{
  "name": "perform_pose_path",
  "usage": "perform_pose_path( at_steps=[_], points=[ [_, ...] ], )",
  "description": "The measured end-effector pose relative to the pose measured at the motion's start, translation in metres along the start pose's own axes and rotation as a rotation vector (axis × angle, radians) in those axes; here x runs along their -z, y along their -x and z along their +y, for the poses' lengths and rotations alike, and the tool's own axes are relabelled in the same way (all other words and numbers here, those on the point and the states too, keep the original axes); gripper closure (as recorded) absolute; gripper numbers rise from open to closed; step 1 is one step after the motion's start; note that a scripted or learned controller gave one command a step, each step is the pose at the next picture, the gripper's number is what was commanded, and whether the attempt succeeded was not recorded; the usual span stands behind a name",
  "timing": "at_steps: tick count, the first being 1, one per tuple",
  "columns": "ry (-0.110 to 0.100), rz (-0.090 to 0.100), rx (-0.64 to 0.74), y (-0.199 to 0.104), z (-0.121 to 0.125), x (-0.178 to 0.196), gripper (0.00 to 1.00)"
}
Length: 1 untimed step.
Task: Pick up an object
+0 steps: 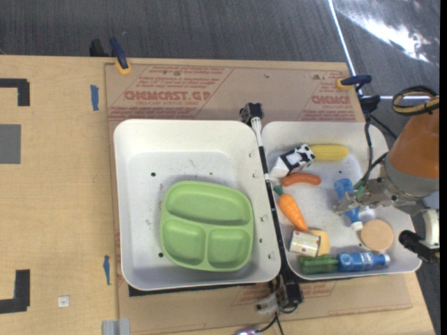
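Observation:
The right bin [377, 142] holds several toys: a yellow banana [328, 152], a black-and-white cow [297, 158], a red-orange sausage [302, 180], a carrot [293, 211], a white-and-yellow block [309, 243], a green pickle [318, 264], a blue bottle [363, 260], a tan round disc [377, 234] and a small blue piece [342, 188]. My gripper [355, 203] is low in the right bin, just right of and below the blue piece and above the tan disc. I see nothing lifted off the bin floor.
The left bin [133, 187] holds a green divided plate [207, 224]. The arm's orange band [419, 149] hangs over the right bin's right rim. Cables [412, 102] run at the upper right. Cardboard [209, 93] lies under both bins.

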State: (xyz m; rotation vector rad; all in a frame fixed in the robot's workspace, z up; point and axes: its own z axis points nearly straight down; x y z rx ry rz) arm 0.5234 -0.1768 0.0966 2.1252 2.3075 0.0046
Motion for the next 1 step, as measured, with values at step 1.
perform_pose_path(
  at_steps=[1],
  points=[
    [-0.004,0.001,-0.149,-0.0679,0.0013,0.0876,1.00]
  ],
)
